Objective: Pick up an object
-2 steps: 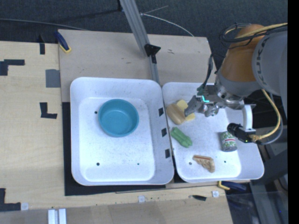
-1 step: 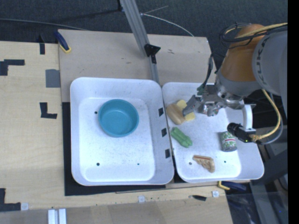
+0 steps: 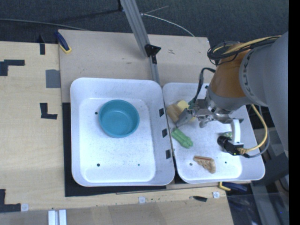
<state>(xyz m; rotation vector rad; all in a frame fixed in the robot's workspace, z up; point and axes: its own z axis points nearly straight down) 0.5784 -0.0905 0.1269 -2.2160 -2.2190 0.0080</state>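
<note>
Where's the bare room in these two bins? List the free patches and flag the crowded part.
Left bin: bare floor in front of and right of the blue bowl. Right bin: a free strip between the tan piece and green object. Crowded around the gripper by the yellow object.

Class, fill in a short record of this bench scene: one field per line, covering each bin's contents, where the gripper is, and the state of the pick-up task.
left bin: a blue bowl, upright
right bin: a pale yellow object, a green object, a tan object
gripper: low over the right bin, between the pale yellow and green objects
grasp: cannot tell from this view
task status: no object visibly lifted
</note>
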